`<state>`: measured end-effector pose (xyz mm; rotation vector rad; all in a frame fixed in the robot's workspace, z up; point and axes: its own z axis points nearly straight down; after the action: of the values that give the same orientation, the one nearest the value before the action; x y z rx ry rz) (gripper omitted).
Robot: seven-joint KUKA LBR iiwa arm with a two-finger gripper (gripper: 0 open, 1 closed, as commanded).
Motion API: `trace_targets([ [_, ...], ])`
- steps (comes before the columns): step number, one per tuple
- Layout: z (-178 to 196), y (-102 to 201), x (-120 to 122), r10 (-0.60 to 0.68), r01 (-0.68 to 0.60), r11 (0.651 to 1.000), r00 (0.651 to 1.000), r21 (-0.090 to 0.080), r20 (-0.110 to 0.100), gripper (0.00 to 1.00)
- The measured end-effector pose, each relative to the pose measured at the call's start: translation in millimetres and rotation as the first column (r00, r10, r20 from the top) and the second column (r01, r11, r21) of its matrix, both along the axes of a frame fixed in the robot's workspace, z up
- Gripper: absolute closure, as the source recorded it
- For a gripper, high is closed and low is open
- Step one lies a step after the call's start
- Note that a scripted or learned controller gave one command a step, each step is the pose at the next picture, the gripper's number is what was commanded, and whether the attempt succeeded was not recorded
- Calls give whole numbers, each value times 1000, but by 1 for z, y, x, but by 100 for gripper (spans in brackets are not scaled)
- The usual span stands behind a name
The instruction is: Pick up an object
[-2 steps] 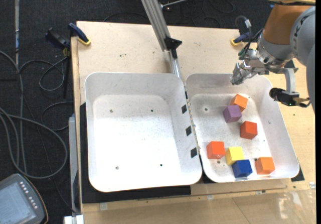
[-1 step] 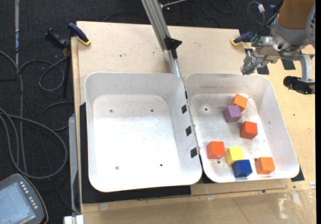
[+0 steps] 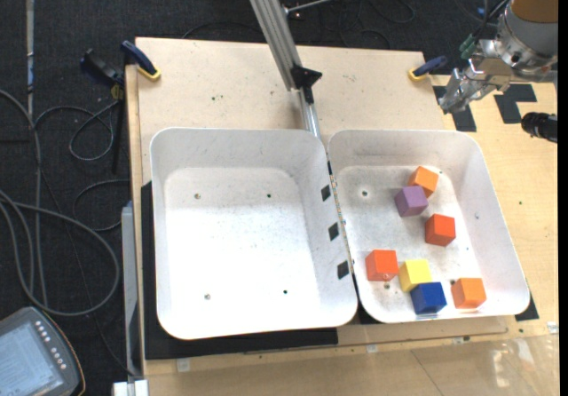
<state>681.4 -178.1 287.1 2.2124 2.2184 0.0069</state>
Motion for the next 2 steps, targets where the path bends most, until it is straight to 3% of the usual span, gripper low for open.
trace_targets([
  [2, -17, 115, -50, 6, -6, 1000, 1000, 5, -12, 100],
])
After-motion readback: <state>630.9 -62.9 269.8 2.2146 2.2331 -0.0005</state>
